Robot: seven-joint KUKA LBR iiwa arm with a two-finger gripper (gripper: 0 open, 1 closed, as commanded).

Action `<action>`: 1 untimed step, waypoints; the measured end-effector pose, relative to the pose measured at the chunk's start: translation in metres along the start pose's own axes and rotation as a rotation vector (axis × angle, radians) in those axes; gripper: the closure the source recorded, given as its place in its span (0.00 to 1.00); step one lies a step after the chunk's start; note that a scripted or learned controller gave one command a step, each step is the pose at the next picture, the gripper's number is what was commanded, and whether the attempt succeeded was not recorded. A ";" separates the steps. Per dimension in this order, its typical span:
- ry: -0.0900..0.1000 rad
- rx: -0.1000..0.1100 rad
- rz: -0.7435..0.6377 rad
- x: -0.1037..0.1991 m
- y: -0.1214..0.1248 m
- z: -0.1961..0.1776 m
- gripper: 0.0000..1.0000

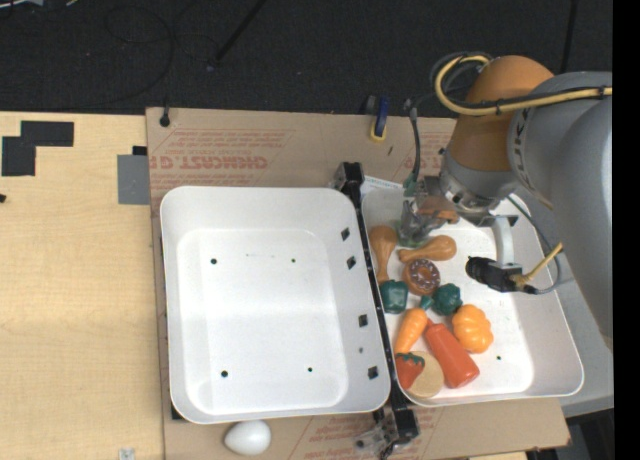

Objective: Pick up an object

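1. Two bins on the counter (90, 278); toys crowd the right bin (540, 368).
2. Hand (413, 220) hovers over the tan gourd (432, 247); grip state: cannot tell.
3. Step: approach, probably. Next: descend, close squarely.

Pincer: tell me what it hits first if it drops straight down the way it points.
Probably the tan squash-shaped toy just below the pincer in the right bin; depth is hard to judge.

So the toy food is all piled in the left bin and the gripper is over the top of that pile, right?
Not quite: the camera view shows the toy food in the right bin, not the left. The gripper is over the top of that pile.
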State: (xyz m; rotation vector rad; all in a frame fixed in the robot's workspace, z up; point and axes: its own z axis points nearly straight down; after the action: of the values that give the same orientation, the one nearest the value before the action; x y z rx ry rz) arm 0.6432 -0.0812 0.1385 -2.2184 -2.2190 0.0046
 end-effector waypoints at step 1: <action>0.000 0.001 0.000 0.000 0.000 0.000 0.00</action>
State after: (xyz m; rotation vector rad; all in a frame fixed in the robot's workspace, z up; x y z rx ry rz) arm 0.6431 -0.0813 0.1381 -2.2183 -2.2188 0.0055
